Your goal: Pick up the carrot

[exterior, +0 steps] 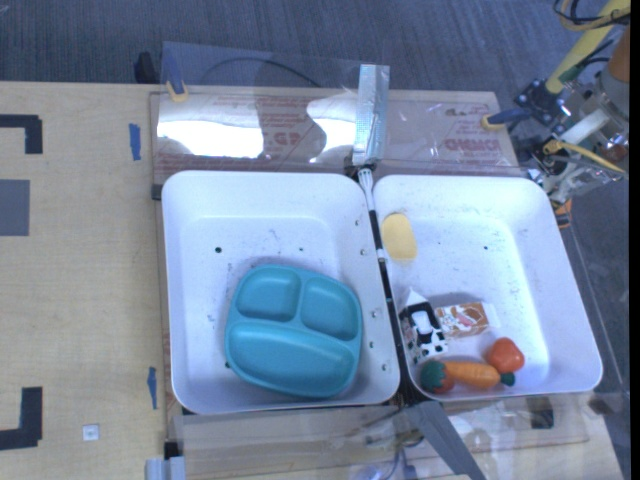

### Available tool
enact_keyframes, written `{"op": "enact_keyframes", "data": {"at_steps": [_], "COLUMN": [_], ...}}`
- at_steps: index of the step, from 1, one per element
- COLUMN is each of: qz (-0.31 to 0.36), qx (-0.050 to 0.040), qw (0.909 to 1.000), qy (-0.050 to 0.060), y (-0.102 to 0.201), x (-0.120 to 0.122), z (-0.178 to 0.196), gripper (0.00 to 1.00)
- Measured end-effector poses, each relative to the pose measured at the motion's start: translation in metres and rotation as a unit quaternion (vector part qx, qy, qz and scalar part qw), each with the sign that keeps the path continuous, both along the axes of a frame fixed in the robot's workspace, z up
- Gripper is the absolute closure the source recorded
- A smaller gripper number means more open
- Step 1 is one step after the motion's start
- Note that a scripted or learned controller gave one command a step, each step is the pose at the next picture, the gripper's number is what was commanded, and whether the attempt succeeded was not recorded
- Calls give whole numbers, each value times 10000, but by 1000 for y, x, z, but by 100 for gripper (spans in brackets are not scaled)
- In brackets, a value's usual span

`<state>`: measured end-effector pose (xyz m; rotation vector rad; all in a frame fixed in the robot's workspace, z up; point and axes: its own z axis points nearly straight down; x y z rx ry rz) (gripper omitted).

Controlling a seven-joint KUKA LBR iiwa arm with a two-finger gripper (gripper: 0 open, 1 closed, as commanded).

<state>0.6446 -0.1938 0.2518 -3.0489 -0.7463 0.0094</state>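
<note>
Camera view, from above at a slant; two white bins side by side on tabletop (70, 268). Left bin (250, 203) holding teal divided plate (295, 333); irrelevant to task.

Right bin (480, 213) holding four things; carrot (470, 374) lying flat at near edge, close to near wall, green top pointing toward divider between bins, orange tip pointing right. Red-orange vegetable (505, 354) just beside carrot tip, perhaps touching; hard to tell. Small printed carton (445, 326) just behind carrot, near its green end. Yellow piece (399, 236) farther back by divider, well apart from carrot.

Gripper (575, 153) with cables at upper right, beyond far right corner of right bin, well apart from carrot; tangled in wiring and too indistinct to judge; open or shut, cannot tell. Nothing seen held.

Step in hand, as judged: approach not yet begun; carrot untouched, whole pick still to do.

Next move, as judged: travel across right bin toward near edge, stop above middle of carrot, turn wrist so closing direction crosses carrot's short axis, descend, close. Tight spot: near wall on one side, carton on other, red-orange vegetable at tip; aim for orange body midway, away from both neighbours. Risk of nudging carton, or of carrot rolling against wall on contact.
</note>
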Motion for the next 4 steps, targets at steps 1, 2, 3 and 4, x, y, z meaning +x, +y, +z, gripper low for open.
{"op": "enact_keyframes", "data": {"at_steps": [1, 2, 3, 4], "qz": [-1387, -1388, -1130, -1348], "qx": [0, -5, -17, -3], "qw": [9903, 9903, 9936, 9909], "qy": [25, -38, -61, -14], "y": [-29, 11, -33, -28], "x": [-4, -69, -149, -87], "z": [-112, -165, -65, -86], "gripper": [100, 100, 100, 100]}}
